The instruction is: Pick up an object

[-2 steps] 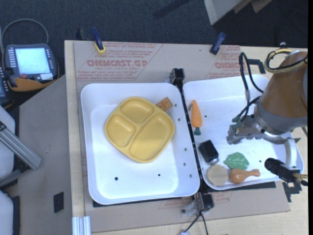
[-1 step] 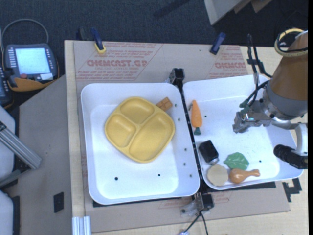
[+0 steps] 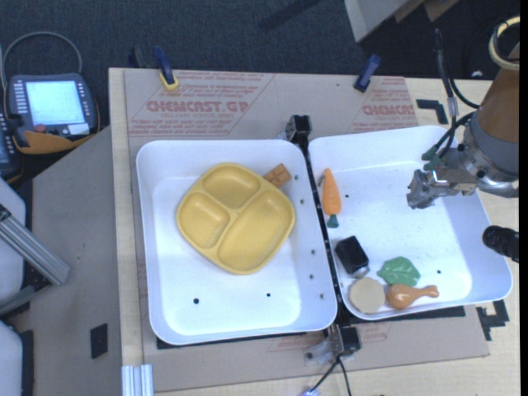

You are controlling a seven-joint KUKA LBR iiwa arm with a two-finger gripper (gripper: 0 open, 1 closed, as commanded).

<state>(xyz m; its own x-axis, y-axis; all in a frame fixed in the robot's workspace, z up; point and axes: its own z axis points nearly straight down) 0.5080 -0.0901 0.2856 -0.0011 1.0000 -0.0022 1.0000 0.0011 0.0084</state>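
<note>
Carrot (image 3: 330, 191): loose on the right bin's (image 3: 462, 246) floor by its inner wall, well to the left of the gripper (image 3: 421, 190); probably the likeliest pick, lying apart from the rest.
Black block (image 3: 351, 254), tan disc (image 3: 367, 294), green piece (image 3: 399, 268), drumstick (image 3: 410, 295): bunched below-left of the fingers, crowded for a grasp.
Gripper: over bare floor, nothing between the fingers; open or closed, cannot tell.
Yellow plate (image 3: 236, 218), brown block (image 3: 277, 175): left bin (image 3: 165, 287), farthest off.

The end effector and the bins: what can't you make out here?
- End effector, camera view: too small and blurred to tell whether it grips anything.
- Brown block, left bin: partly hidden under the yellow plate.
- Arm: cut off by the right edge.
</note>
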